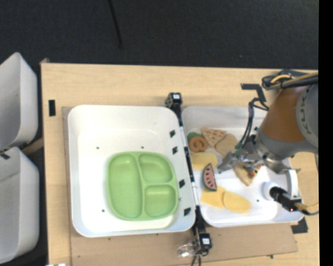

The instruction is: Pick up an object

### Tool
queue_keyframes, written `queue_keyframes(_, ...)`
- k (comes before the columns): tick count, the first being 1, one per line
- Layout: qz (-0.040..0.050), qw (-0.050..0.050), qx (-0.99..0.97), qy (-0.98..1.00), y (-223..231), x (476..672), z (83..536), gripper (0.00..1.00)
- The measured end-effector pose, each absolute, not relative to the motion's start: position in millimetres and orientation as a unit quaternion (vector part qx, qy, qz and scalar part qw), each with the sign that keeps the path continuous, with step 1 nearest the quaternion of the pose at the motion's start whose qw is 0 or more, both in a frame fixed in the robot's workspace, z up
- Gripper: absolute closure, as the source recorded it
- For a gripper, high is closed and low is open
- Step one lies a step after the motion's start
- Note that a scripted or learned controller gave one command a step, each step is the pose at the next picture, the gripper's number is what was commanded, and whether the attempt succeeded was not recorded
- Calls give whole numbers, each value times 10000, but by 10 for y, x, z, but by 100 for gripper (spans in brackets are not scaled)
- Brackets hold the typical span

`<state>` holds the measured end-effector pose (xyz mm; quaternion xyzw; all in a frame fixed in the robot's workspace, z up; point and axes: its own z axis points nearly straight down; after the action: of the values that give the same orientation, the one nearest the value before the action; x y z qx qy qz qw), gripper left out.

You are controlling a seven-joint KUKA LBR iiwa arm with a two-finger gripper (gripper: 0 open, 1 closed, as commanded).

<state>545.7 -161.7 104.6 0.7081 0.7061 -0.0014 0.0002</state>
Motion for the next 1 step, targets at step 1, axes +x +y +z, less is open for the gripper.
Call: queue_keyframes(1, -4, 30, 7104, 7038, -1645, 5480, 1169, 100)
